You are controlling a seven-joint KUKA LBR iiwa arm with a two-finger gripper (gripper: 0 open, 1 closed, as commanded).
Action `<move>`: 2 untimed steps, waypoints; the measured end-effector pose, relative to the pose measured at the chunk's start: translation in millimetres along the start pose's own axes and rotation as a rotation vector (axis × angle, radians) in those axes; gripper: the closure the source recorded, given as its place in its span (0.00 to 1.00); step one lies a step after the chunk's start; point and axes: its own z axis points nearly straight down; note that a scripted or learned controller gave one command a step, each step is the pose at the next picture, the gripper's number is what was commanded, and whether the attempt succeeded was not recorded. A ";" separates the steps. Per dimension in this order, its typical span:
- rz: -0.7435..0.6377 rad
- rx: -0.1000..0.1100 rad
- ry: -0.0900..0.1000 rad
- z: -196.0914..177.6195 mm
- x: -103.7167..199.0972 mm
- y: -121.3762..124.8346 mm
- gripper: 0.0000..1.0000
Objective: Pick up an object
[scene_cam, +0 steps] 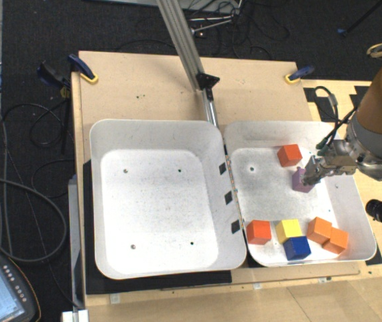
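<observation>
Gripper (310,175) sits low in the right bin (261,136), directly at the purple block (302,182), just below-right of an orange cube (289,155). The tool body hides the tips, so I cannot tell its state; it may be touching the purple block. Step in hand looks like the grasp approach. Next move calls for a firm closure on the block, then a straight lift clear of the orange cube. Other blocks lie along the bin's near wall.

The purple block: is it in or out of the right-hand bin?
In. The purple block rests on the right-hand bin's floor, beside the gripper.
</observation>
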 end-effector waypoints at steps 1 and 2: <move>0.001 0.001 0.000 2.2 63.0 5.8 1.00; 0.001 0.003 0.000 15.4 116.6 3.6 1.00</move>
